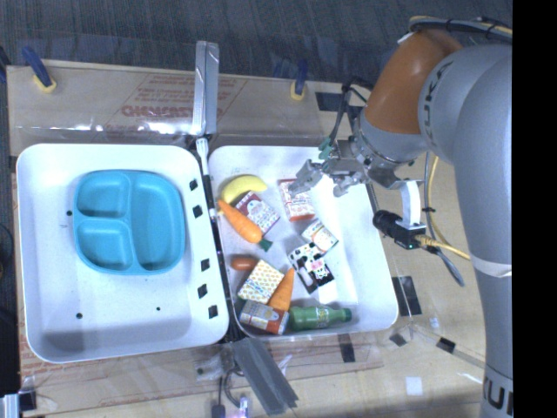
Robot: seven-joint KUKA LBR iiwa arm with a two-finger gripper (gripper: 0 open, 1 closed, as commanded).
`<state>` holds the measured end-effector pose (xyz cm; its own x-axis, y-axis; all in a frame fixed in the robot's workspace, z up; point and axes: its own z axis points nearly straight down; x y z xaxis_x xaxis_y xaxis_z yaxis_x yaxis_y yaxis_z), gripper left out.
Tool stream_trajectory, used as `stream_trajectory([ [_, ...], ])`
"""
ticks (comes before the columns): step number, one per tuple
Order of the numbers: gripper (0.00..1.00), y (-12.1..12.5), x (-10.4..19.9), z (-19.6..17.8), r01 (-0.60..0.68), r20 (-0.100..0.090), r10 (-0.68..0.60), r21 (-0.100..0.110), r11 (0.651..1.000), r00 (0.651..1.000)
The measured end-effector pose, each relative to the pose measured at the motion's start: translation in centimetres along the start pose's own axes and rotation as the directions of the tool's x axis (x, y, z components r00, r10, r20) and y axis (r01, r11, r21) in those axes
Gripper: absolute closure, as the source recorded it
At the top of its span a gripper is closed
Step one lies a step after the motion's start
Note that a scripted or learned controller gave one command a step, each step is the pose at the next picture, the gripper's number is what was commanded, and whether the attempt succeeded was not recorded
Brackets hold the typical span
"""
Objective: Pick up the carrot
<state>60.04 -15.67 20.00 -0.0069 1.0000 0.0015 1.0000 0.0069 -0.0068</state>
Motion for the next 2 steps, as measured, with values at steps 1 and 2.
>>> stream_trajectory([
  [1,0.0,-0.1,6.4,3.6,-0.114,0.0,0.114,0.0,0.994,0.994],
  [2,0.0,-0.8,6.6,8.7,-0.15,0.0,0.15,-0.006,0.989,0.989],
])
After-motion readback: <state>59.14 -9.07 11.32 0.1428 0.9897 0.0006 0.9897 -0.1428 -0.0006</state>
